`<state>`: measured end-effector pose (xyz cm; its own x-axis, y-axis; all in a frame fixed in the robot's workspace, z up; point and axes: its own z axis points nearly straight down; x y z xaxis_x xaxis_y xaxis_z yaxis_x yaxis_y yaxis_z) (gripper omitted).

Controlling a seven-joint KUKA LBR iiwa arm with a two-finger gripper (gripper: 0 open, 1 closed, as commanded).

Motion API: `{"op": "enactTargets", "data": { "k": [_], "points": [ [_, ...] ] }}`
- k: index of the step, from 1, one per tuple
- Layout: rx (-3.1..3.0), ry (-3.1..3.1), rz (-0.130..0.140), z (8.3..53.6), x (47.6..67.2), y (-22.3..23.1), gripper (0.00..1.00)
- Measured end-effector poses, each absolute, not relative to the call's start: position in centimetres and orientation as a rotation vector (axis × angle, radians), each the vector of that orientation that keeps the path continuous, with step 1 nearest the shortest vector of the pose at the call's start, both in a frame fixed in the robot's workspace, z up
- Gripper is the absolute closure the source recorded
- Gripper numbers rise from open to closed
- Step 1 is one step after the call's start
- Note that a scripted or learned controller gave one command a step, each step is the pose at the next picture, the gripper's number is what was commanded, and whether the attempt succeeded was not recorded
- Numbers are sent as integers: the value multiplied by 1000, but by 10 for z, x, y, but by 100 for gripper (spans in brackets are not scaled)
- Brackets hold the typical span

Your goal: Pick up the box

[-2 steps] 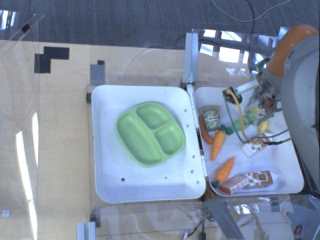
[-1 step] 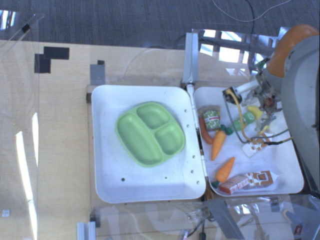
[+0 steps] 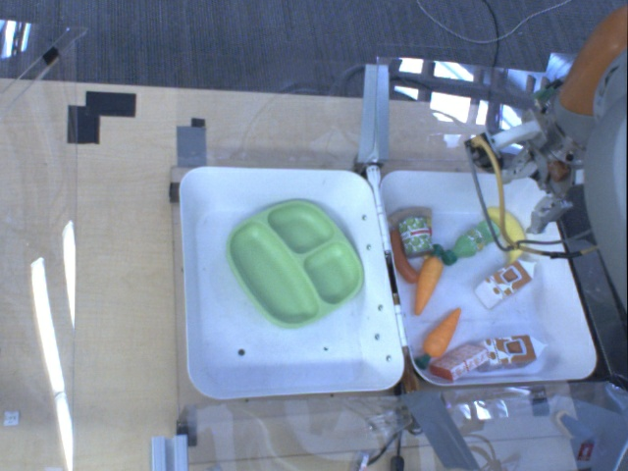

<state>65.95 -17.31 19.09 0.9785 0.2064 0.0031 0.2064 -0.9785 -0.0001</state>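
On the left, the wooden bench (image 3: 108, 292) is bare and light brown, with a black L-shaped mark (image 3: 96, 114) near the top. Next comes the left bin (image 3: 206, 351), white and shallow, and a green plate (image 3: 294, 260) with three sections lies in the middle of it. The right bin (image 3: 579, 346) touches it along one side. In its upper left part a small can with a green label (image 3: 415, 233) stands next to a red sausage-like thing (image 3: 401, 255). An orange carrot (image 3: 427, 282) lies just below the can, and a second carrot (image 3: 442, 332) lies lower down. A green bottle (image 3: 469, 242) lies tilted beside a yellow thing (image 3: 510, 227), maybe a banana. There are two boxes here. The long box (image 3: 486, 356), red and white with brown, lies flat near the front edge, just beside the lower carrot. The small box (image 3: 504, 284), white and brown, lies tilted above it. At the far right the grey arm with its orange band (image 3: 597, 67) reaches in, with wires and a yellow cable around the gripper (image 3: 546, 213). It hangs over the upper right part of the bin, above the small box. You cannot tell how its claw is set, and nothing can be seen in it.
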Motion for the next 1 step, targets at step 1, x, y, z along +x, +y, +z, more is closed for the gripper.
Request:
{"op": "enactTargets", "data": {
  "k": [1],
  "points": [
    [-3123,-322,-1,107,610,-105,0]
  ]
}}
